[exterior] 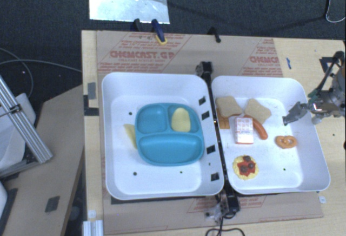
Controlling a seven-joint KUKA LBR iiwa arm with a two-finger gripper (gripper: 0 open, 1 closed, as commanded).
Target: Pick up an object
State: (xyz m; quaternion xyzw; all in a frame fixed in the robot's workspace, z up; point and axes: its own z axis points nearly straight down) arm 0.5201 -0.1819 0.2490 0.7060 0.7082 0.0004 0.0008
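Overhead slanted view of a bench with two shallow white bins side by side. The left bin holds a blue divided plate with a yellow lump in its upper right compartment, and a pale yellow strip just beside the plate's left edge. The right bin holds the likely targets: two bread slices near its upper left, a white and pink block below them, a sausage touching the block's right side, a pretzel right of centre, and a small pizza at lower centre.

The gripper sits at the right edge of the frame, over the right bin's upper right rim, nothing visibly held. How far its fingers are parted cannot be told; only one dark finger-like tip is plain.

Risks, as a guess: the bread, block and sausage are crowded, so a descent there may nudge neighbours or pinch two items. The pretzel and pizza lie flat and low, so fingers could slide over them or strike the bin floor.

The arm is cut off by the frame's right edge, and the wrist is blurred
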